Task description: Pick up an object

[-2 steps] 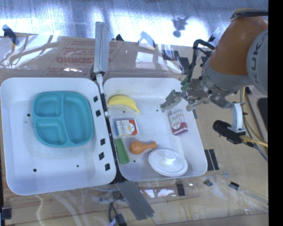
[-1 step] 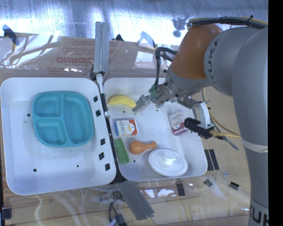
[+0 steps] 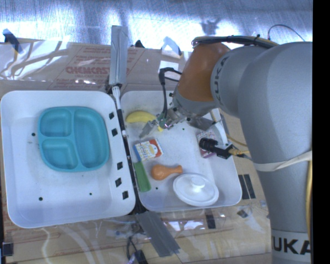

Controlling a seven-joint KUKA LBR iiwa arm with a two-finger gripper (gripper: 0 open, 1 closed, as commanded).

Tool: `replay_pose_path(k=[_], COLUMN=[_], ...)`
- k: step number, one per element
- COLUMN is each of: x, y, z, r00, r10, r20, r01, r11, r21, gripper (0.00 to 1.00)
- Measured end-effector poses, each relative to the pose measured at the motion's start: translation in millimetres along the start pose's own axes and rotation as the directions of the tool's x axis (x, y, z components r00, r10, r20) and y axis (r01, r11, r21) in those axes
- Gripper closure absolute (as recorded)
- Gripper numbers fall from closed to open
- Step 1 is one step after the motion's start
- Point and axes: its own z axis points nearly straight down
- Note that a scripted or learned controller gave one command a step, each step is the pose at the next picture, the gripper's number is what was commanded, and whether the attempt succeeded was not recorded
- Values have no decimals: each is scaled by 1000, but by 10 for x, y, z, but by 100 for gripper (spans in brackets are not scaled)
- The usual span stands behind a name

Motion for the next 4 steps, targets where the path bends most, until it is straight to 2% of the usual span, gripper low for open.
replay_pose_path(k=[1,2,3,4], x=[-1,-65,-67,366], y=[-1,162,169,441], z=[0,-19,-112,-1012], r00=[1000,998,998,949], r10=[0,-61,-64,315], r20=[0,2,2,1], r01=[0,61,64,-315], r11=[1000,998,998,949], r21=[0,-3,-2,-1], gripper=[0,0,100,100])
